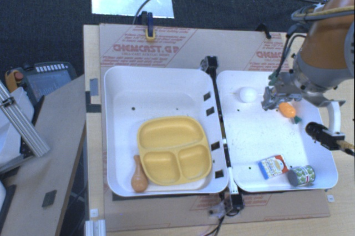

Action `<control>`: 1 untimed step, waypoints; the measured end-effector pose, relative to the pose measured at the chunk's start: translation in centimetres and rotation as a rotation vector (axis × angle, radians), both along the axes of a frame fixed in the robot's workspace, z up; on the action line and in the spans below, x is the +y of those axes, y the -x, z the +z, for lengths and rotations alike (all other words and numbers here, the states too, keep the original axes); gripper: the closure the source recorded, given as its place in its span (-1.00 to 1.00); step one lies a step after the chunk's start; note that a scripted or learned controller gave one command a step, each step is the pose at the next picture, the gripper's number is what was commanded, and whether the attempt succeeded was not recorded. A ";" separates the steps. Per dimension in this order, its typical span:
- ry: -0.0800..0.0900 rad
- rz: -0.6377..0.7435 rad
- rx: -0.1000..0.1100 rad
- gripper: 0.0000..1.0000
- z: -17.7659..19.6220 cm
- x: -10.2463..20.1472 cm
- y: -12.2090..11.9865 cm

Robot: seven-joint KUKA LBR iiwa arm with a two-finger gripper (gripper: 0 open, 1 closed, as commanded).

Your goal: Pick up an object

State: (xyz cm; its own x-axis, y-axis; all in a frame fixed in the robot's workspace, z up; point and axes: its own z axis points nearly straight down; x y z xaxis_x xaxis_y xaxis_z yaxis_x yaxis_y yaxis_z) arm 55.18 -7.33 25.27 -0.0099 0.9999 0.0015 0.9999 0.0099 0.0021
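My gripper [272, 100] hangs over the far part of the right bin [249, 135], below the orange-banded wrist. A small orange object [287, 110] with a green tip lies just to the gripper's right, close against it; whether they touch is unclear. A white ball [247, 95] rests on the bin floor a little to the gripper's left. Near the bin's front right corner lie a small blue, white and red carton [273, 166] and a green-labelled can [301, 175] on its side.
The left bin [119, 118] holds a yellow divided plate [174, 149] and a tan wooden piece [138, 175] at the plate's front left. Black clips line the ridge [219, 129] between the bins. A black part [324, 136] juts over the right bin's right rim.
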 end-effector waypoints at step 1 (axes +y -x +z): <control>0.000 0.000 0.002 1.00 -1.6 5.3 -0.8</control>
